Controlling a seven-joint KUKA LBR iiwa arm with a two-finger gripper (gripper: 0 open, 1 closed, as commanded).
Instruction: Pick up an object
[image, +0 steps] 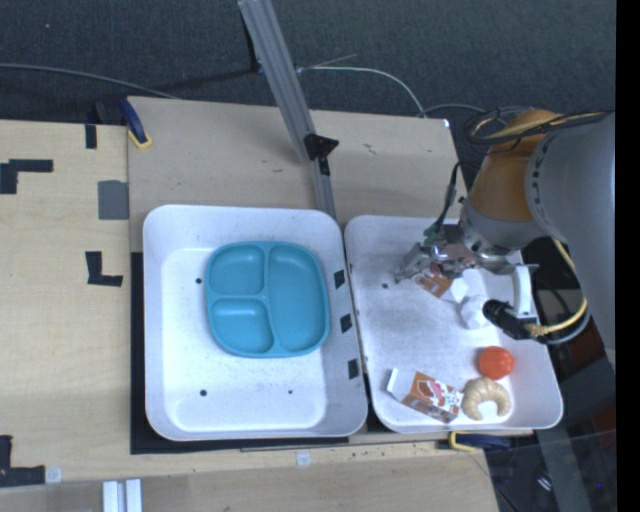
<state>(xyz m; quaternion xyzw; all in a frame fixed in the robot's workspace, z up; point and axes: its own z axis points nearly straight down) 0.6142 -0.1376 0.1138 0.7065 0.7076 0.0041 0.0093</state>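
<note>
The claw (420, 262) is low in the right bin (400, 330), and I cannot tell its grip; a small brown packet (436, 284) lies just beside it, likely its pick, with the orange ball (495, 361) farther off.

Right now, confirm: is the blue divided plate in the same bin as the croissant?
No. The blue divided plate lies in the left bin; the croissant lies in the right bin.

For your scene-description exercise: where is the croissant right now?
In the camera view, the croissant lies in the near right corner of the right-hand bin, just below the orange-red ball and right beside the small carton.
</note>
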